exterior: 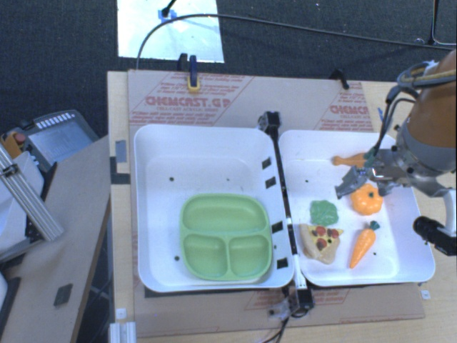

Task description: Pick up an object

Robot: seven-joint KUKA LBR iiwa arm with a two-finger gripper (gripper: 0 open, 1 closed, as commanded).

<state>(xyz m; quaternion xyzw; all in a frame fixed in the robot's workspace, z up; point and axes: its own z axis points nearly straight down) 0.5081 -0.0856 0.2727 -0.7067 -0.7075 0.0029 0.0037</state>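
The arm (428,120) is reaching in from the right over the right bin (407,270), its orange band sitting above the wrist; the jaws (355,183) are hanging low over the bin's middle, just left of the pumpkin (366,201) and close above it; whether they are released or clenched I cannot tell, the dark fingers blurring together, and nothing is showing between them; the pumpkin, small and orange, is lying in the right bin, near its centre, apart from the other toys; an orange piece (348,161) is lying further back, near the jaws' upper side; a green leafy toy (323,211) is lying left of the pumpkin; a pizza slice (320,241) is lying just in front of the green toy, touching or nearly touching it; a carrot (362,244) is lying tilted right of the pizza, its green top pointing back; the left bin (153,191) is holding a green tray (226,236) with three compartments, lying flat toward the bin's front; both bins are sitting side by side on the counter (235,95), a black clip strip (280,191) running between them
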